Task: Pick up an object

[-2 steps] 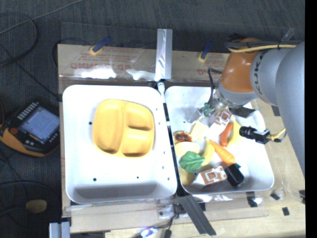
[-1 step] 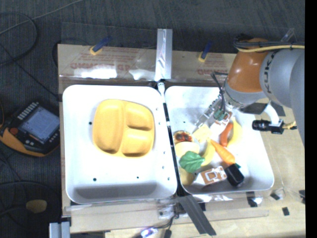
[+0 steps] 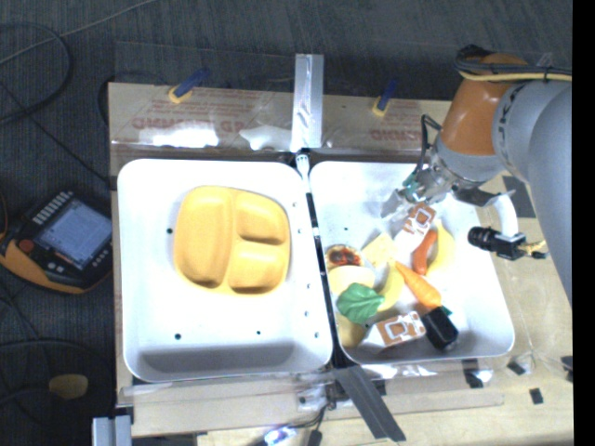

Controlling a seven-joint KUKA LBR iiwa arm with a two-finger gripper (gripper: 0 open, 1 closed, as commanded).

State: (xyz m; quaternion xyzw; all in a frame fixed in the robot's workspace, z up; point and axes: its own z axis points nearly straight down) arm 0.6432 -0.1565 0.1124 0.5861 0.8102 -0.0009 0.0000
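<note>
Surface [image 3: 139,110]: brown board carrying two shallow white bins side by side. Left bin [image 3: 149,342]: contains one yellow divided tray [image 3: 231,240], lying flat near the middle. Right bin [image 3: 488,328]: contains a cluster of small objects gathered toward its lower and middle part. Items in the cluster: an orange carrot-shaped piece [image 3: 418,286], a second slimmer red-orange piece [image 3: 425,249] just above it, a green leaf-shaped item [image 3: 360,302], pale yellow pieces [image 3: 379,249], a black block [image 3: 440,328] near the lower right, and two small white tags with orange markings [image 3: 402,328]; one more tag [image 3: 418,218] lies nearer the bin's upper part. Arm [image 3: 535,147]: grey with an orange band, entering from the right. End effector [image 3: 416,190]: lowered into the upper part of the right bin, just above the upper tag and apparently apart from the main cluster; whether it is released or clenched cannot be told, the tip being small and blurred. Beside the surface, on the left: a handheld pendant [image 3: 65,240] on dark carpet.
</note>
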